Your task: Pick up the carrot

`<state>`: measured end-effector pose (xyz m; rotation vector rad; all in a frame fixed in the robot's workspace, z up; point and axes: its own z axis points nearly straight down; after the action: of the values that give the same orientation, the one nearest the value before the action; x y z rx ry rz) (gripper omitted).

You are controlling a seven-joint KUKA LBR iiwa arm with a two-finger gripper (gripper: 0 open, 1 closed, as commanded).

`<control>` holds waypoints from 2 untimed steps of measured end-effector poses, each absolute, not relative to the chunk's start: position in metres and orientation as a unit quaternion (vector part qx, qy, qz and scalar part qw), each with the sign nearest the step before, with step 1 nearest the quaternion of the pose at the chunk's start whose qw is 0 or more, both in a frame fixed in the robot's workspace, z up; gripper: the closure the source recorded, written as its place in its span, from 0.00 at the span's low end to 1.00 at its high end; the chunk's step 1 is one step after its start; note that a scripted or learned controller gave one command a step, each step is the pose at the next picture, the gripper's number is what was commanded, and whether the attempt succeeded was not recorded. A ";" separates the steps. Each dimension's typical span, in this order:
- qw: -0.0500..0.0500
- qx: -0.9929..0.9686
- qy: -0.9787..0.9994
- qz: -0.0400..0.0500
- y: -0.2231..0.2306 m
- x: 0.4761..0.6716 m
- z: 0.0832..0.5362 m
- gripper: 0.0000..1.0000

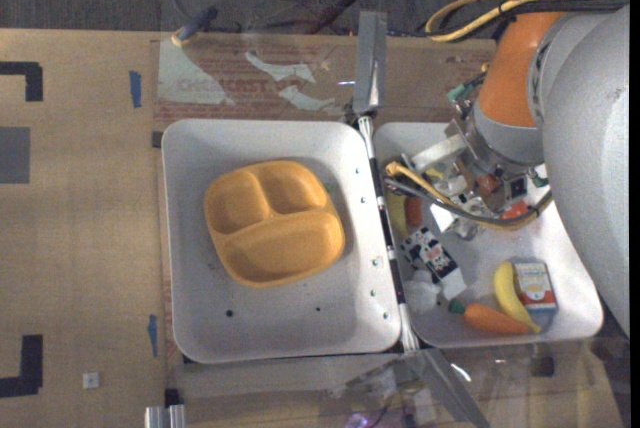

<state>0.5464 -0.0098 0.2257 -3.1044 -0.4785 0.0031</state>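
Note:
The carrot (493, 318), orange with a small green end, lies near the front edge of the right bin (570, 316), pointing left. A yellow banana (509, 293) touches it along its far side. My gripper (478, 188) hangs over the back half of the same bin, under the orange wrist band, well behind the carrot and apart from it. Cables and the wrist body hide its tip.
A small red-and-blue carton (536, 283) sits right of the banana. A black-and-white patterned item (429, 253) lies by the bin's left wall. The left bin (190, 316) holds a yellow divided plate (272, 221). A metal divider (385, 226) separates the bins.

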 end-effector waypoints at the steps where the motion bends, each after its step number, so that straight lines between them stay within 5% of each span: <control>1: 0.000 -0.995 -0.099 0.001 0.009 0.590 0.183 1.00; 2: 0.001 -0.990 -0.138 0.003 0.018 0.516 0.199 1.00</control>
<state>0.5157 0.0176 0.1994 -3.1089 -0.4342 0.0086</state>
